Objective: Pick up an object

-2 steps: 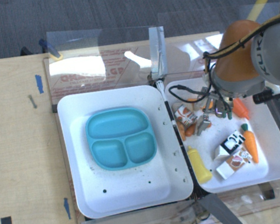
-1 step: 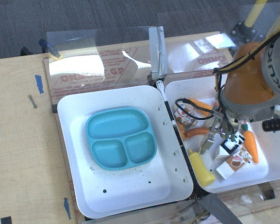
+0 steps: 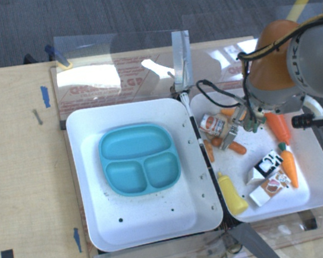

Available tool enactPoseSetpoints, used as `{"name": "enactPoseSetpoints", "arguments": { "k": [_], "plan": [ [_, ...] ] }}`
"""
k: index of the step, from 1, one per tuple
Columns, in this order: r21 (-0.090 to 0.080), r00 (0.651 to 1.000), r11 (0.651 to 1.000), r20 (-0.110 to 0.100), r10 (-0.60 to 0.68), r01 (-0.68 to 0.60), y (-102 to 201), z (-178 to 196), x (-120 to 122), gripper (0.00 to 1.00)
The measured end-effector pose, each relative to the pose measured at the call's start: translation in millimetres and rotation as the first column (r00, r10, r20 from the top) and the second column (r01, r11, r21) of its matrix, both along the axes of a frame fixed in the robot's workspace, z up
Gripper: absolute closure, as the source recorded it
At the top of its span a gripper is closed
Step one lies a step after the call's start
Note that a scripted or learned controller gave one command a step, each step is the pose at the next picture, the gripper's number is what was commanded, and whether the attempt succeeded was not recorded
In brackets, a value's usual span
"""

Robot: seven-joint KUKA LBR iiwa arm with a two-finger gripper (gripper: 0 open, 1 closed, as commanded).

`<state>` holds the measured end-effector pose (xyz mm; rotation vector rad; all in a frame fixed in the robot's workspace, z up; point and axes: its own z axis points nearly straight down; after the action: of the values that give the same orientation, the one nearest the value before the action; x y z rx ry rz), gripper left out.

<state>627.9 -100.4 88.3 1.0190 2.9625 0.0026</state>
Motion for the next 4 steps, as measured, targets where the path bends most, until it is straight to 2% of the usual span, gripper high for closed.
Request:
{"name": "enactPoseSetpoints", "arguments": {
  "k": [1, 2, 3, 4],
  "plan": [
    [0.002, 0.974, 0.974, 0.0, -0.229, 0.229, 8.6, 0.7, -39.2, 0.0],
    [0.003, 0.967, 0.967, 0.0, -0.253, 0.253, -3.6, 1.0, -88.0, 0.0],
    [0.003, 0.899, 0.899, 0.0, -0.439, 0.439, -1.9, 0.5, -45.4, 0.0],
    [0.005, 0.9, 0.9, 0.01, -0.436, 0.436, -1.4, 13.3, -42.8, 1.0]
  ]
}}
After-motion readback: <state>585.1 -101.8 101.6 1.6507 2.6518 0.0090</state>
